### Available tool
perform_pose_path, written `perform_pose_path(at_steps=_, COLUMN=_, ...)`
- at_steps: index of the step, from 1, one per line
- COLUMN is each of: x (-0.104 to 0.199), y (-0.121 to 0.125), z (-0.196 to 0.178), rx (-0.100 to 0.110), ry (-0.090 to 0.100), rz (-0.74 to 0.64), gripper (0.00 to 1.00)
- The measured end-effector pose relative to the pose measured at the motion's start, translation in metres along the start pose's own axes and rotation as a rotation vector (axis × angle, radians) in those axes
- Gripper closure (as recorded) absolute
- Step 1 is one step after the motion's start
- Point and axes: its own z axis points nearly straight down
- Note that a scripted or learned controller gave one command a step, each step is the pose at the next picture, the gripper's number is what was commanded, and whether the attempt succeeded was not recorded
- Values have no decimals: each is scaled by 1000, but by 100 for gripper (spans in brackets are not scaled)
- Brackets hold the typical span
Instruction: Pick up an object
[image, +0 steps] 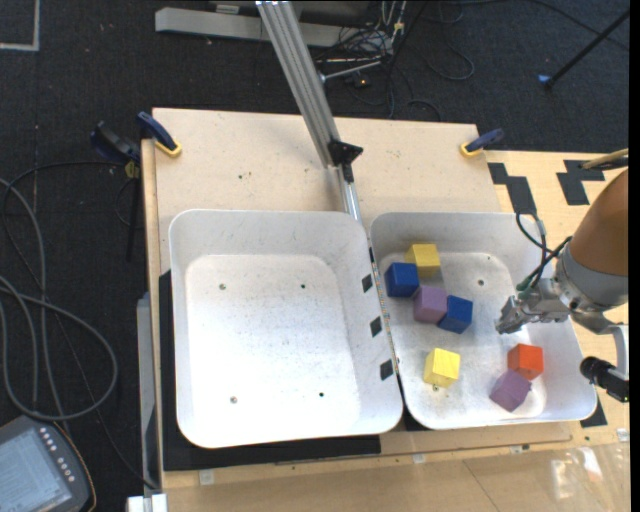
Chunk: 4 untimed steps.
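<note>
Gripper (512, 318) hovers near orange cube (525, 359) (possibly apart).

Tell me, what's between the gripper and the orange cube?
Nothing: in the camera view, bare white bin floor separates the gripper from the orange cube just below it.

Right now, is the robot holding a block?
No. The end effector hangs over the right bin, above the orange block, with no block between its fingers.
</note>
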Motion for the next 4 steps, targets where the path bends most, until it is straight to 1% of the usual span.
perform_pose_path(at_steps=1, x=6, y=-2, z=-46, rx=-3, ry=-1, rz=-4, gripper=100)
perform_pose_path(at_steps=2, x=6, y=0, z=-85, rx=-4, ry=-2, rz=-4, gripper=100)
perform_pose_path(at_steps=3, x=65, y=6, z=-82, rx=2, ry=3, rz=-9, gripper=100)
perform_pose_path(at_steps=4, x=112, y=19, z=-79, rx=2, ry=3, rz=-9, gripper=100)
